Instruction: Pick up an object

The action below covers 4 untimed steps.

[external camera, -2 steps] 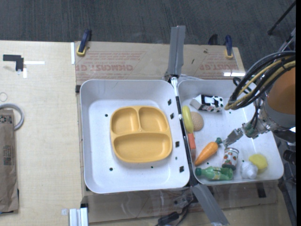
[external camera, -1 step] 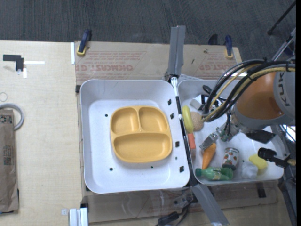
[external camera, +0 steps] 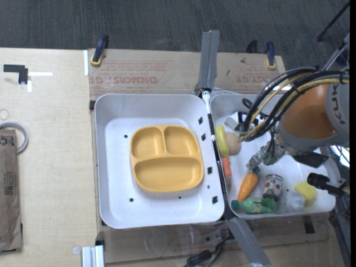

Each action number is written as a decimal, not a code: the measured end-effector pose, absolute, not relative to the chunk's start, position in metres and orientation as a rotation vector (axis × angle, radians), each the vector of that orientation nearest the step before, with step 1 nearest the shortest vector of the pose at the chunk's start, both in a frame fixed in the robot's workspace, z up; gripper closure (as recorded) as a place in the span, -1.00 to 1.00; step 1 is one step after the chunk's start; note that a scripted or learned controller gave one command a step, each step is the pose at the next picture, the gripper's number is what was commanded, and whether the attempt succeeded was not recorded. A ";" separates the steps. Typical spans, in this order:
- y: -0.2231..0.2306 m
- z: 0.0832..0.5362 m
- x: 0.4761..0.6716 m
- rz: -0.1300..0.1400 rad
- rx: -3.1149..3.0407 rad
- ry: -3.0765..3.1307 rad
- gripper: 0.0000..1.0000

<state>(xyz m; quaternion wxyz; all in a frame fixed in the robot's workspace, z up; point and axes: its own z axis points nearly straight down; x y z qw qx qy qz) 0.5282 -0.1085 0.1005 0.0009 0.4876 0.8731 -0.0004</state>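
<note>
1. Grey arm with orange band reaching in over the right-hand shallow white bin (external camera: 328, 204), gripper (external camera: 260, 161) low above the clutter near that bin's middle.
2. Fingers: cannot tell whether released or clenched; nothing seen between them.
3. Nearest candidate: small orange plastic carrot with green top (external camera: 248, 186), lying slanted just below the gripper, towards the bin's front edge.
4. Probably light, rigid, smooth and tapered; likely to slip if pinched at the tip. Best taken across the thicker upper body.
5. Close neighbours: green plastic bottle (external camera: 255, 206) along the front wall, small printed can (external camera: 272, 186) beside the carrot.
6. Left bin (external camera: 111, 149): yellow divided plate (external camera: 166, 158), centred.
</note>
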 end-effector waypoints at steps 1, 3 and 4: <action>-0.109 0.100 0.528 -0.002 1.531 2.742 -1.00; -0.168 0.092 0.489 0.000 1.095 2.942 -1.00; -0.169 0.101 0.490 0.001 1.098 2.939 1.00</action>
